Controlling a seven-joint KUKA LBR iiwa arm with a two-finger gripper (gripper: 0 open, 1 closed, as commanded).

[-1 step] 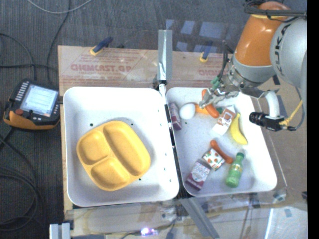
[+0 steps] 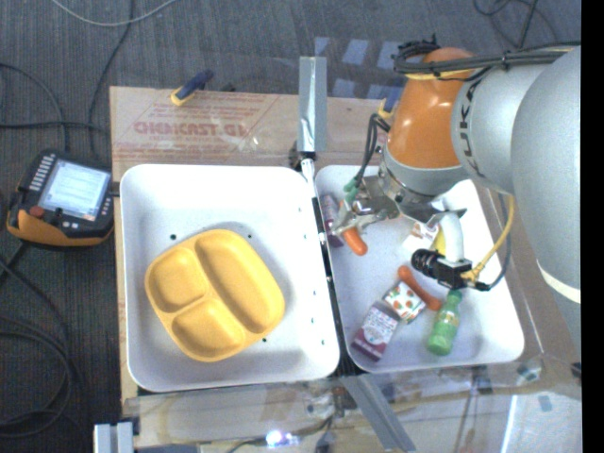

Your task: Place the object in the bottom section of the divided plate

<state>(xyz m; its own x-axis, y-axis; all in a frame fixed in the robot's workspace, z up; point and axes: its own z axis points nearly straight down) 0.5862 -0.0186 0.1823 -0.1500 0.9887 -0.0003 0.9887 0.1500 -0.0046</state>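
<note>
The yellow divided plate (image 2: 215, 293) lies in the left bin (image 2: 151, 196), with one long section at its upper right and two smaller sections toward the lower left. My gripper (image 2: 351, 223) is low over the upper left corner of the right bin (image 2: 491, 347), next to the wall between the bins. A small orange carrot-like piece (image 2: 356, 243) sticks out right below the gripper's tip, touching it or very close to it. The wrist hides how the gripper meets the piece.
The right bin also holds a purple item (image 2: 328, 217) by the divider, a white bottle (image 2: 455, 236), a second orange piece (image 2: 421, 288), a small carton (image 2: 404, 300), a purple pouch (image 2: 377, 332) and a green bottle (image 2: 443, 325). A teach pendant (image 2: 61, 199) lies left of the bins.
</note>
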